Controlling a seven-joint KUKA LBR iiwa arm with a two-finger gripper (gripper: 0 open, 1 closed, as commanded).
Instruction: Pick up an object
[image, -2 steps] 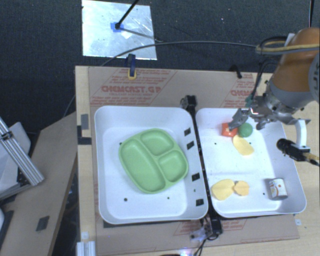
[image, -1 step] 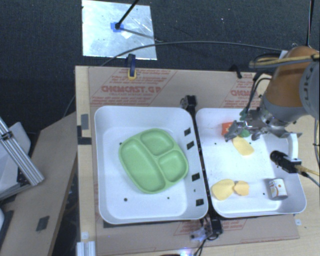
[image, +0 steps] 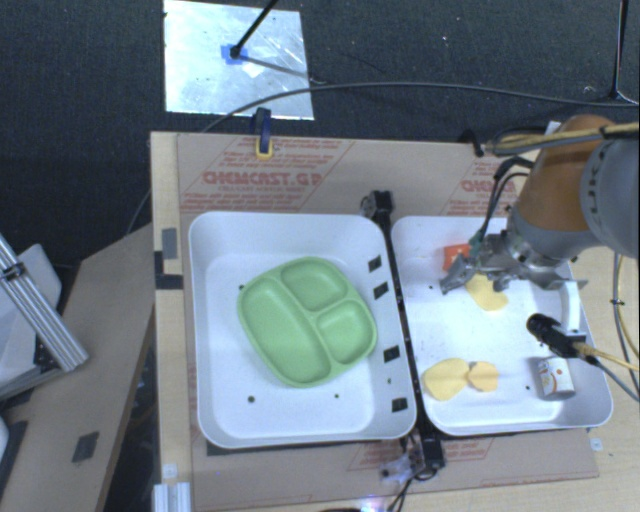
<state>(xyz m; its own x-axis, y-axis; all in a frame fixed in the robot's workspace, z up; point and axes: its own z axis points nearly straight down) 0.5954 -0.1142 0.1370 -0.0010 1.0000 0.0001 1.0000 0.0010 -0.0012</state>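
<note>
Gripper (image: 468, 274), which cannot be told as spread or pressed together, should be set straight over the yellow piece (image: 488, 295) just beside it, then closed slowly.

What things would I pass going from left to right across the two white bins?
green plate → two yellow pieces at the front → small box
</note>
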